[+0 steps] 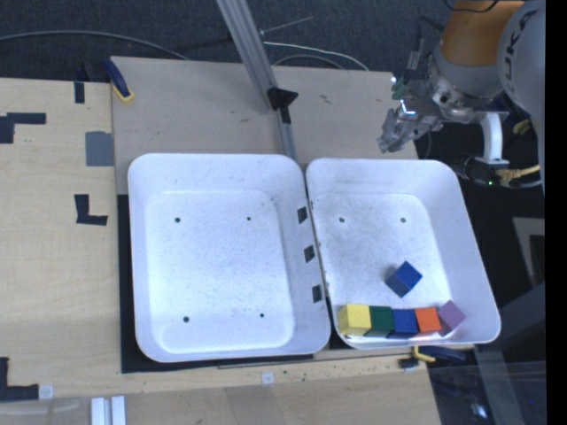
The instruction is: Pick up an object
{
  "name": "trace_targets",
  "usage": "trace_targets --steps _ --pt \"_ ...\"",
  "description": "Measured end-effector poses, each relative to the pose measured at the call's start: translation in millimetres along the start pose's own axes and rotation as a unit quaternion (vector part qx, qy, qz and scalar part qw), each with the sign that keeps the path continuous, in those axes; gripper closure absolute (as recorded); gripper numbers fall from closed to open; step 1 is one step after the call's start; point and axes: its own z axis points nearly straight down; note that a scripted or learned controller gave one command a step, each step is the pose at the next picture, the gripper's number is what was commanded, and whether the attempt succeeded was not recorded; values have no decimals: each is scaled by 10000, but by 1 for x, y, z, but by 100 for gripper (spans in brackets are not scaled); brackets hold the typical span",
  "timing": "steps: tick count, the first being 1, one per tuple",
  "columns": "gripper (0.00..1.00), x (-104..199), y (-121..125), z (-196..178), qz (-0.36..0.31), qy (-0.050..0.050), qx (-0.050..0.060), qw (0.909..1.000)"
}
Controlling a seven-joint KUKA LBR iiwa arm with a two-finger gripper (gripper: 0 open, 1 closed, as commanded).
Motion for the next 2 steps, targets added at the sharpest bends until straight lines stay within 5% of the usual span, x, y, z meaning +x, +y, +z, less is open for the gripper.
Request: trace_targets --steps 1,2 --pt "0 0 -1 5 3 0 34 10000" --pt "0 -44 19 27 20 -10 40 10000"
